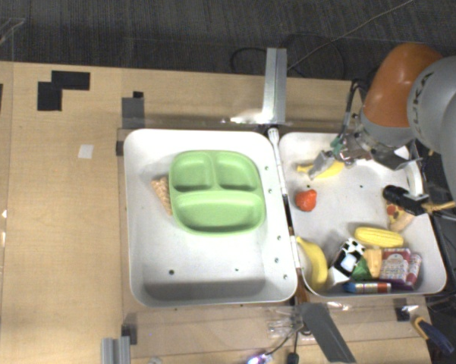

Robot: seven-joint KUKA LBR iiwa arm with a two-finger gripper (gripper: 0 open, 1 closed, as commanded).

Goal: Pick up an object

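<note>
Gripper low over the far side of the right bin

The gripper (328, 160) sat at a small yellow banana-like piece (328, 170), seemingly its target; whether the jaws were closed on it I could not tell. Other toys crowded the right bin's (364, 203) near corner, a red one (307, 199) lay apart, and the left bin (205, 279) held a green tray (215, 190).
</note>
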